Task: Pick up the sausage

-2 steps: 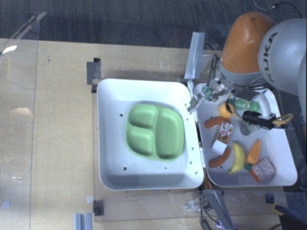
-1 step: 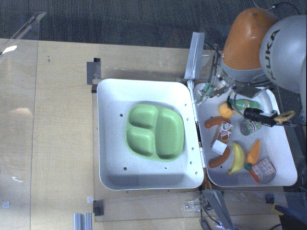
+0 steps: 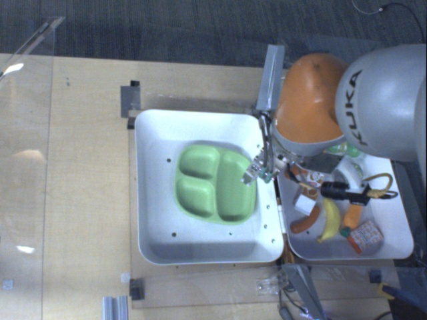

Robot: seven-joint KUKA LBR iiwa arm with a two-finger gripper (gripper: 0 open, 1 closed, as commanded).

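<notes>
Peeking out beside banana: sausage (partly hidden)

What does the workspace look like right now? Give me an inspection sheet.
Surface: wooden bench bearing a left bin and a right bin, both white.
Job's things: sausage lies in the right bin beside the banana, not gripped.
Clutter: green divided plate in the left bin; banana, orange piece and red packet in the right bin.
Grippers: gripper sits over the plate's right edge, away from the sausage.
Cables: thin cable on the floor, top right.
Surroundings: dark floor beyond the bench.
</notes>
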